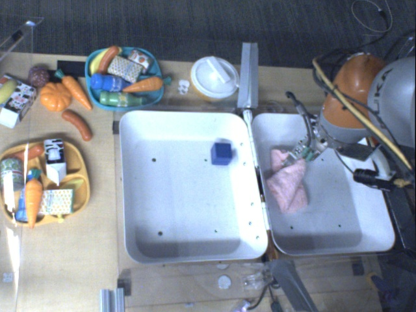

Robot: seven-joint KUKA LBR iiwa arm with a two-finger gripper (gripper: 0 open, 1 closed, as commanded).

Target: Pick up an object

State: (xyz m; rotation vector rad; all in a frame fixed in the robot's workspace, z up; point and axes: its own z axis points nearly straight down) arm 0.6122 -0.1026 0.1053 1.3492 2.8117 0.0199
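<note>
Two shallow white bins side by side across the middle of the frame: left bin (188,233) the wider, right bin (338,233) touching it along a shared edge. Grey arm (396,90) with an orange band (351,103) entering from the right edge, upper right of the frame, slanting down toward the right bin. Yellow tray (81,181) at the left edge, lower left, crowded with toy food, among it an orange carrot (32,197) and small printed cartons. Blue bowl (104,99) at upper left, just above the left bin, heaped with play food including a second carrot (143,84) and a blue bottle (107,82). White round lid (216,75) on a yellowish container at top centre, beside a grey upright post (247,77) standing at the bins' joint. Pink cloth (289,187) crumpled in the left part of the right bin, its upper tip drawn up toward the upper right. Gripper (304,151) right at that raised tip, touching it; whether open or closed on the cloth, cannot tell from this angle. Small orange pumpkin (54,97) and a sausage (78,125) loose on the bench at upper left. Blue cube (221,153) alone in the upper right part of the left bin, well apart from the gripper.
</note>
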